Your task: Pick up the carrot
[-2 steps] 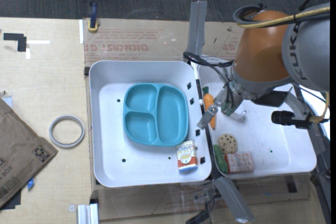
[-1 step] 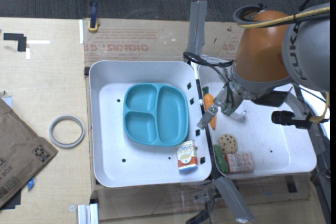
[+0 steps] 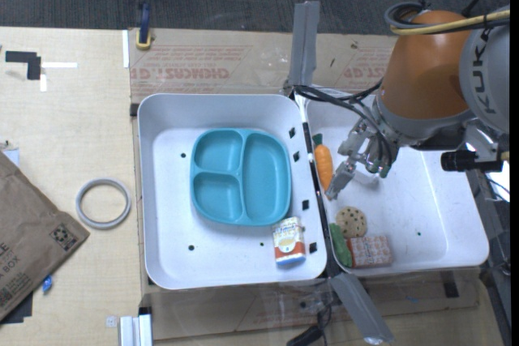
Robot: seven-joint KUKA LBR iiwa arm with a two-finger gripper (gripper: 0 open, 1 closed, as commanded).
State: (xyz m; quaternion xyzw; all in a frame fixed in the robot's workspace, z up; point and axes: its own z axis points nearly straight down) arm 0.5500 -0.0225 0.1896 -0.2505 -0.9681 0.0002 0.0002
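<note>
Camera view, task at its start: carrot (image 3: 323, 164) lying ungrasped in the right bin (image 3: 454, 255) against its left wall, above a cookie (image 3: 351, 218), pincer (image 3: 350, 168) open just beside it, nothing between its fingers; closing and lifting left.

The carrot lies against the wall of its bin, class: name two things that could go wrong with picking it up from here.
1. The carrot hugs the right bin's left wall, so a finger may strike the wall rather than slip behind it.
2. The gripper sits beside the carrot, not over it; closing here might nudge it away.
</note>
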